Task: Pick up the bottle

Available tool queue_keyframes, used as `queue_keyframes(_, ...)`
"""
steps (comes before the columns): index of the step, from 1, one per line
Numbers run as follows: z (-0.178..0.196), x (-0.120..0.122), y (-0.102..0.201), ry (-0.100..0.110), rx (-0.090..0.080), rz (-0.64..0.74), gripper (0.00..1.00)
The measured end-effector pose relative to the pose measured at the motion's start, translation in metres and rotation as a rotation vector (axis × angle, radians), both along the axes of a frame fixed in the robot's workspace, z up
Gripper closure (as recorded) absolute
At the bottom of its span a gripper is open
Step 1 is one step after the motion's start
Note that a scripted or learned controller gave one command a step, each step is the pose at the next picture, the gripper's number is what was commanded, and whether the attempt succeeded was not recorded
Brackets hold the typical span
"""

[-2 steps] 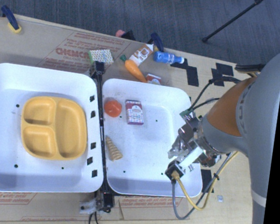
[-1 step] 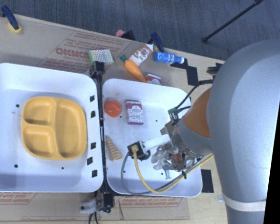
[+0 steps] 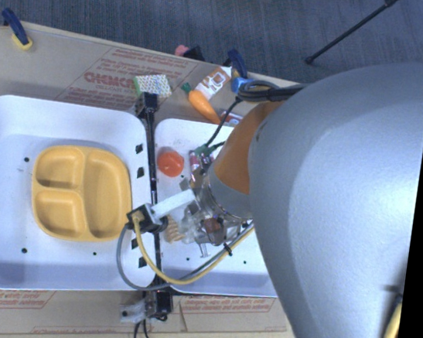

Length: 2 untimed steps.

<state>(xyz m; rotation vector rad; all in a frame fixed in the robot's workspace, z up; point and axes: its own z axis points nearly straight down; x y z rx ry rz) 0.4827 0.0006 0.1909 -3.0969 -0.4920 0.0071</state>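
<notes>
A small white bottle (image 3: 214,81) with an orange label lies on the cardboard just behind the right bin (image 3: 177,132), outside it. My gripper (image 3: 191,228) hangs low over the middle of the right bin, well in front of the bottle, and is mostly hidden under the wrist and cables. A small tan object (image 3: 174,233) shows right beside the gripper; I cannot tell whether it is touched or held.
An orange carrot-like piece (image 3: 203,106) lies by the bottle at the bin's back rim. A red ball (image 3: 169,162) sits in the right bin. The left bin (image 3: 7,175) holds a yellow divided plate (image 3: 81,193). The arm's bulk covers the right bin's right half.
</notes>
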Motion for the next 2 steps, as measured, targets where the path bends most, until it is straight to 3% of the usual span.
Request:
queue_keyframes(1, 0.129, -0.006, 0.047, -0.002, -0.004, 0.0, 1.0)
queue_keyframes(2, 0.062, -0.007, 0.094, 0.001, -0.005, -0.036, 1.0)
